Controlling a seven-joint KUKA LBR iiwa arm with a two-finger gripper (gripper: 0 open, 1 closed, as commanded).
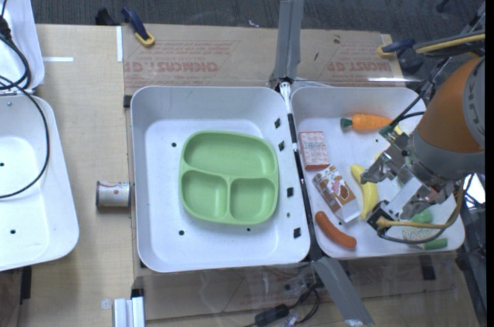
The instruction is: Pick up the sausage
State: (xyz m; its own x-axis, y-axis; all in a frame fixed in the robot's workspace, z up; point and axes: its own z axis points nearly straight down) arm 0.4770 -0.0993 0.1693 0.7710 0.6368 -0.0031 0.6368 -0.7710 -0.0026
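Note:
The sausage [336,231] is a short orange-red link lying flat near the front left corner of the right bin [309,103]. My gripper [386,187] hangs low over the right half of that bin, to the right of the sausage and slightly behind it, close to a yellow banana [369,193]. Nothing shows held in it. The sausage lies apart from the gripper, with its whole length in sight.
The right bin also holds a carrot [369,122] at the back, a pink box [313,148], a snack packet [336,191] just behind the sausage, and a green item [429,244] under the wrist. A green divided plate [229,177] sits in the left bin. A small can [113,194] lies on the bench.

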